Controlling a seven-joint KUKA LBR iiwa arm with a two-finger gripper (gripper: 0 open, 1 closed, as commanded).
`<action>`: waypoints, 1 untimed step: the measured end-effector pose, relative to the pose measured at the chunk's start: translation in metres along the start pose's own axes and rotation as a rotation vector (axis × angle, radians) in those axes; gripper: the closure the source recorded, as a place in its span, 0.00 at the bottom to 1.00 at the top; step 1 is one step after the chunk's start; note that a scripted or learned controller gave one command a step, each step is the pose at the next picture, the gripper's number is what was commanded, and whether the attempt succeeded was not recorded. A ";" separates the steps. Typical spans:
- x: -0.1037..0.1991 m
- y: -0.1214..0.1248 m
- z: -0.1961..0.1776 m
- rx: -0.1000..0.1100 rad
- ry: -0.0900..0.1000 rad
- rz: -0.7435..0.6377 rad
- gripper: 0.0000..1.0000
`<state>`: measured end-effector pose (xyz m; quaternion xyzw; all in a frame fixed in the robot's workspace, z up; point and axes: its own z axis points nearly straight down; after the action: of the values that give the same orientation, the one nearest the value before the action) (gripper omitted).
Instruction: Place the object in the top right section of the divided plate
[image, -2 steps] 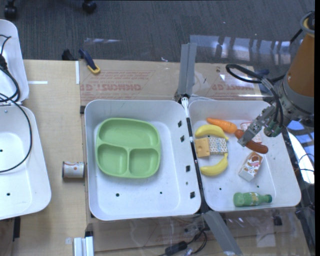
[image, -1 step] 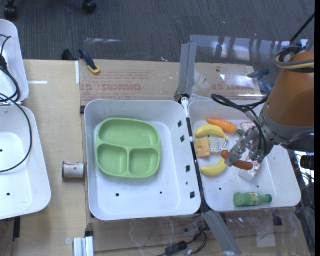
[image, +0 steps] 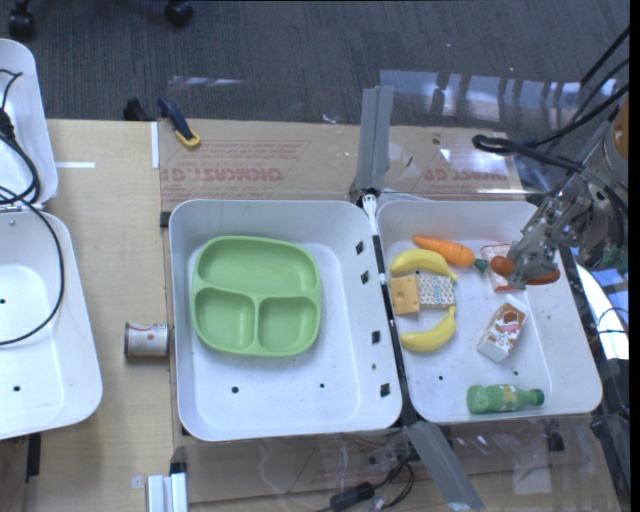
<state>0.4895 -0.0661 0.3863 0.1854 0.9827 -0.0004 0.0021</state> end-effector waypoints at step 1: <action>0.027 0.068 0.088 0.000 0.004 -0.094 1.00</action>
<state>0.4891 0.0074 0.2983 0.1389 0.9903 0.0000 0.0003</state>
